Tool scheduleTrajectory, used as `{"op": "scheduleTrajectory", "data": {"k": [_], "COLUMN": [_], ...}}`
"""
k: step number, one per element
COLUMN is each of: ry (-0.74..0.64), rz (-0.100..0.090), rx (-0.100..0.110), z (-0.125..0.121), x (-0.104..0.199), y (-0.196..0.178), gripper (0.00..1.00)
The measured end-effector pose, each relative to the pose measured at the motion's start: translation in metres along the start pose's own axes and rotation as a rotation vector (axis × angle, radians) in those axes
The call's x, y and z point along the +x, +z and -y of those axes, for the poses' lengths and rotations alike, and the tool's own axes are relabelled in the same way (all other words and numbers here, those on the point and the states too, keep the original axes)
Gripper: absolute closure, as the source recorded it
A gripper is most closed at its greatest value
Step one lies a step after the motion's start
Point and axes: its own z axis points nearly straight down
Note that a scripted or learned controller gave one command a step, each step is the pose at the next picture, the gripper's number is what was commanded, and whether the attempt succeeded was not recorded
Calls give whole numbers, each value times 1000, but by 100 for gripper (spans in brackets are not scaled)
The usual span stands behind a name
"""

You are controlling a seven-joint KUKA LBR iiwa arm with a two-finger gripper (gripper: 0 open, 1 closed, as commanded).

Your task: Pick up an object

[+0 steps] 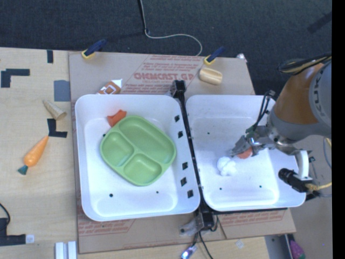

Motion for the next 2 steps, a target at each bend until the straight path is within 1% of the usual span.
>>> {"op": "scheduleTrajectory", "data": {"k": [1,2], "ry": [-1,2], "rz": [0,-1], "rx": [-3,-6], "z": [-103,-66], "x": [55,107], "y": [9,-110], "gripper": [100,100]}}
